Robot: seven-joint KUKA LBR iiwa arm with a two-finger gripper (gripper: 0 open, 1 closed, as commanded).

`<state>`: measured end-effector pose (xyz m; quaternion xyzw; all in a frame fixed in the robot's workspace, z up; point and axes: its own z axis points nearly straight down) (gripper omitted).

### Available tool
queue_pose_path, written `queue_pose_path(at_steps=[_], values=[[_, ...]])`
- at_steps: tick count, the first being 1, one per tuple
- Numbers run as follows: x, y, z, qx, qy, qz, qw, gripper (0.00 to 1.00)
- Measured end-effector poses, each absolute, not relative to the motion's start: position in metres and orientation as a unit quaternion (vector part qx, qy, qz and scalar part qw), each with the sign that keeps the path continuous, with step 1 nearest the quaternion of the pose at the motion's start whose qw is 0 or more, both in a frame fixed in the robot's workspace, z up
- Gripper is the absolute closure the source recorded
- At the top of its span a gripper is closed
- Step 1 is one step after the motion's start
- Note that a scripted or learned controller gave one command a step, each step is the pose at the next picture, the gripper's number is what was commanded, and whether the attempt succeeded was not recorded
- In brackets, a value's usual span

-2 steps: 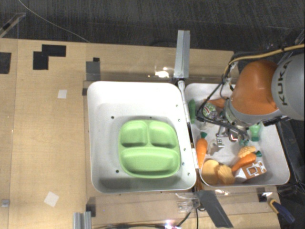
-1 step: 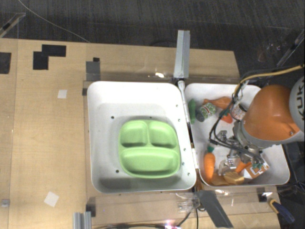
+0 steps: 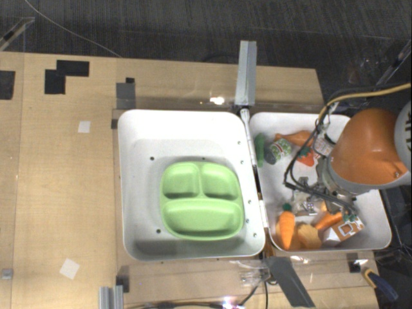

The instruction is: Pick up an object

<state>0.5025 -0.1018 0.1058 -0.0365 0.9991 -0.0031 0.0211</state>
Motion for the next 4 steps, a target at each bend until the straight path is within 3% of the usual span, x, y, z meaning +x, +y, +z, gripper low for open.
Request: queue_pose_path(at_steps=[1,2,3,4], values=[[0.561,-0.143,0.26,-0.005,1.0,-0.0022,0.01,1.0],[0.606,-0.113,0.244,0.0,1.0,0.0005,0.005,1.0],[0.634,-0.192,0.131,-0.129,0.992,-0.0003,0.003,1.0],[0.673,-0.204,0.126,-0.251,0.968,-0.0023,0.007,1.0]])
